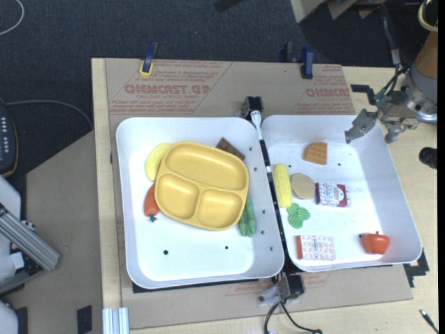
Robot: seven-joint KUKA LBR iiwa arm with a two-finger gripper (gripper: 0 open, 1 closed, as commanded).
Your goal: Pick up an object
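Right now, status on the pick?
Gripper over right bin's far right corner, nothing between fingers. Waffle nearest, untouched. Nothing in the way.

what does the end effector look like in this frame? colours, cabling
Grey metal two-finger gripper with dull silver fingers, mounted under a pale grey rounded wrist housing. Thin dark and greenish cables loop along the wrist above it. An orange-yellow band shows at the frame's top right corner.

On the brown protective sheet [208, 82] behind my bins I read red print, "CHEMCAST GP", repeated across the sheet and partly cut off near the right bin. Two small packets, [332, 194] and [315, 246], in the right bin [396, 186] carry red printing too small to read.
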